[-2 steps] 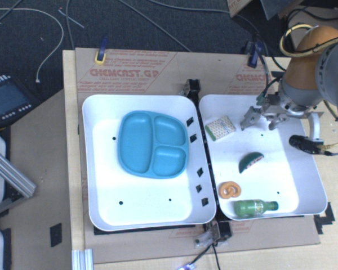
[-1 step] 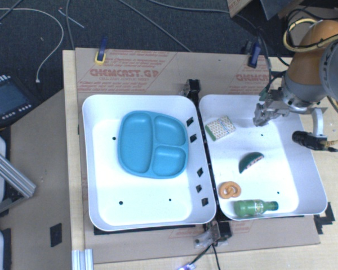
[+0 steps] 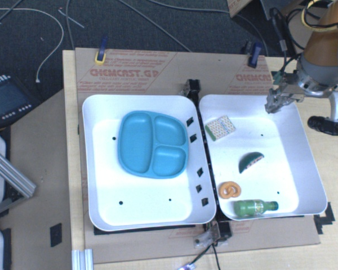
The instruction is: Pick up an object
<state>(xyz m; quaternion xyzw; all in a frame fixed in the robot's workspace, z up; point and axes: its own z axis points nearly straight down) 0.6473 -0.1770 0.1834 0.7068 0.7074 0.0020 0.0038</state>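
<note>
My gripper hangs over the far right corner of the right bin, with nothing seen between its fingers. Inside that bin lie a green-and-white patterned packet at the far left, a dark green wedge in the middle, an orange pretzel-shaped piece near the front left, and a green bottle on its side along the front wall. All of them sit apart from the gripper, to its left and nearer the front.
The left bin holds a blue three-compartment plate. Black clips run along the divider between the bins. Blue clamps hold the cardboard base at the back. Cables lie on the dark floor beyond.
</note>
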